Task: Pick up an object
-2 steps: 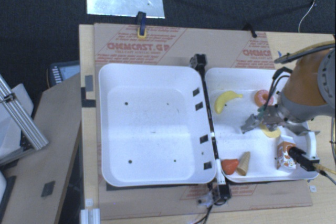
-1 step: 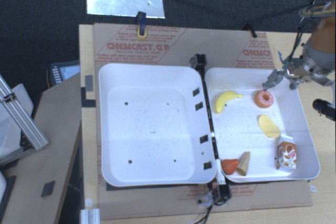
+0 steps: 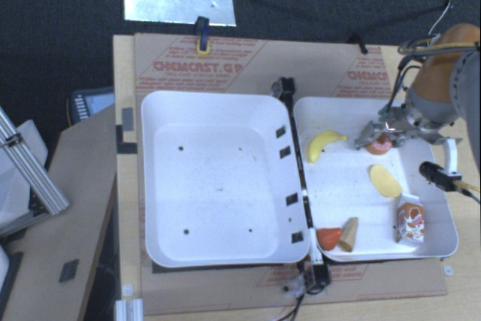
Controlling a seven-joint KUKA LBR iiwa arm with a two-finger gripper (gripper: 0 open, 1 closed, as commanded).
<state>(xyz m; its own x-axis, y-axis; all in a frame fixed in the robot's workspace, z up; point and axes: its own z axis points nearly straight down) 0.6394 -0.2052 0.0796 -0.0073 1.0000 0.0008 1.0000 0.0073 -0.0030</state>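
Lower right of frame, right bin (image 3: 440, 240): carton (image 3: 410, 222) at near right, cone (image 3: 348, 234) touching red piece (image 3: 328, 238) at near left corner. Mid bin: yellow oval (image 3: 385, 180). Farther up: banana (image 3: 324, 143) near divider. Claw (image 3: 378, 133) at upper right of bin, just above red round object (image 3: 379, 146), banana to its left. Claw open or closed: cannot tell. Left bin (image 3: 161, 237) at frame center-left on tabletop (image 3: 248, 56).

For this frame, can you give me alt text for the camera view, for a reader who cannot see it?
A grey arm's gripper sits low in the right bin over a red object, near a banana, yellow piece, carton and cone. The left bin lies beside it.
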